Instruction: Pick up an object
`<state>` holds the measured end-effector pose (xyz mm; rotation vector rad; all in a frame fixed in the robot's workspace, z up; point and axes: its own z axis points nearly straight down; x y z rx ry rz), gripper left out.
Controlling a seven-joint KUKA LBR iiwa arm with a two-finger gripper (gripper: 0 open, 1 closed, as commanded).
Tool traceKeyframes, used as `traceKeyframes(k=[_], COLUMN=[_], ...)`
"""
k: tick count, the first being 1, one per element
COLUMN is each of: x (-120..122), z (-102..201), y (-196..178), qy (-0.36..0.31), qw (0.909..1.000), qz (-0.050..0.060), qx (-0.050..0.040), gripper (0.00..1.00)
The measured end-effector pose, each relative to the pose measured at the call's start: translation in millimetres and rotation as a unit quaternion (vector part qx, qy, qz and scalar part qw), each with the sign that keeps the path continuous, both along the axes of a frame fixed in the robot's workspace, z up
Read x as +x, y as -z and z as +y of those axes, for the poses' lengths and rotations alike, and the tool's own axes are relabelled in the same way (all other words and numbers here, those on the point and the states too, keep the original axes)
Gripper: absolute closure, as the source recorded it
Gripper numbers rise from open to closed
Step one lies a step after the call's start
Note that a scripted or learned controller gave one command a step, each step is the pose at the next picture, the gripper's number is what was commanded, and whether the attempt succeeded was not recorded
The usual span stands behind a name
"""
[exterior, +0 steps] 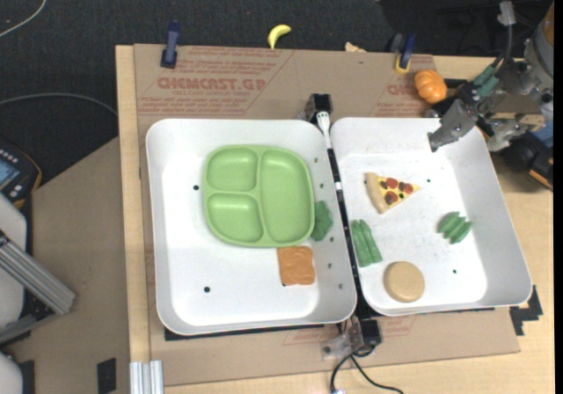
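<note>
Above the right bin's point(493, 207) far right corner, the KUKA arm's claw point(450, 128) hangs w/ nothing visible between its fingers; whether it is released or clenched cannot be told from this slanted view. Any object would satisfy the task. Nearest candidate: the toy pizza slice point(388, 191), lying flat near the bin's middle, down-left of the claw and apart from everything else. Other options in the same bin: a small green leafy piece point(454, 227) toward the right wall, a green bean-like piece point(365, 241) just beside the left wall, and a round tan cookie point(404, 281) near the front rim. The left bin point(171, 207) holds a green divided plate point(259, 195), an orange-brown toast-like piece point(297, 266) below it, and another green scrap point(320, 220) touching the plate's right edge.

To do this step well, judging from the layout: pick the pizza slice, since it sits clear of walls & neighbours. Claw should centre over the slice's mid-body, not the thin tip, fingers across the narrow width, then descend straight. Flat items are hard to pinch; fingers likely need to reach the bin floor before closing. Pieces near walls look riskier, w/ less finger room.
</note>
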<state>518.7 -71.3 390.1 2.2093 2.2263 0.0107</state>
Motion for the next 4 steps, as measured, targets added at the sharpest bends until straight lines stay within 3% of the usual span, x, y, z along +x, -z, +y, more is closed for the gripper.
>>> traceKeyframes(k=[1,2,3,4], x=[-42,-39,-40,-24], z=[43,40,96,243], y=[75,60,102,44], qy=[0.002,0.004,0.001,-0.005], qw=[1.0,1.0,1.0,1.0], qz=[0.009,0.003,0.007,0.0], qx=[0.0006,-0.0008,0.0003,0.0029], gripper=[0.0,1.0,1.0,1.0])
